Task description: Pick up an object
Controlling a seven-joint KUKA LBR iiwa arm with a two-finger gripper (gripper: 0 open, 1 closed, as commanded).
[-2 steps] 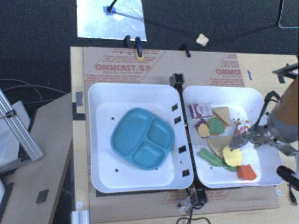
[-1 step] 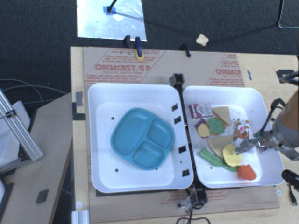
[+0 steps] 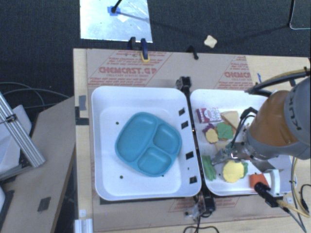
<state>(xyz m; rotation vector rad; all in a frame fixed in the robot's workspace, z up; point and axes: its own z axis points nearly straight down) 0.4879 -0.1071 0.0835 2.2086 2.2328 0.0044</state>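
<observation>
Two shallow white bins sat side by side on a cardboard-covered bench, seen from above at a slant. The grey arm (image 3: 279, 125), with its orange band, reached in from the right and hung over the right bin (image 3: 204, 97). Its claw (image 3: 224, 155) pointed left, low among the bin's small objects. The metal fingers (image 3: 217, 161) looked spread a little, with nothing visibly caught between them, though the view was too small to be sure of their gap.

Just below and to the right of the claw lay a round yellow piece (image 3: 233, 171), close to the fingertips; whether it touched them could not be told. Left of the claw, against the bin's inner wall, lay a long green piece (image 3: 208, 168). Above the claw sat a small yellow piece (image 3: 212, 136) with a purple scrap (image 3: 209, 128) at its upper edge, and a flat green piece (image 3: 225, 130) just beside it. Farther above were a red and white packet (image 3: 208, 114) and a tan wedge (image 3: 231, 117). Below and right of the claw, near the bin's lower edge, was an orange block (image 3: 259, 180).

Well to the left of the claw, the left bin (image 3: 104, 178) held a blue divided plate (image 3: 148, 143) with three compartments, lying flat near the bin's middle.
</observation>
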